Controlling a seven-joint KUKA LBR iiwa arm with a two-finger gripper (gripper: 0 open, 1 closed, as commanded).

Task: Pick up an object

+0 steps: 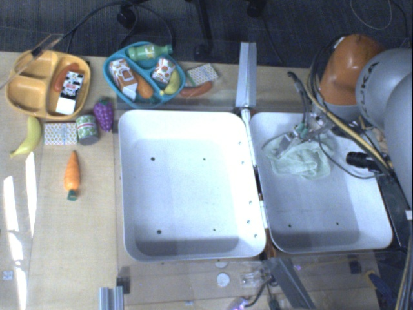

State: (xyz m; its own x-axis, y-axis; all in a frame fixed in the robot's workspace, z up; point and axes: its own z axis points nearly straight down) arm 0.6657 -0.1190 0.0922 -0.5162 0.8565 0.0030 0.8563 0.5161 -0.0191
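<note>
While the arm (381,89) reaches in from the right, two white bins sit side by side: the left bin (187,186) and the right bin (322,192). One pale green cloth (298,158) lies crumpled in the right bin's far part, and the gripper (303,132) is just above its far edge, seemingly touching it; whether it is apart or together cannot be told. Left of the bins lie one banana (27,137) and one carrot (72,175).
</note>
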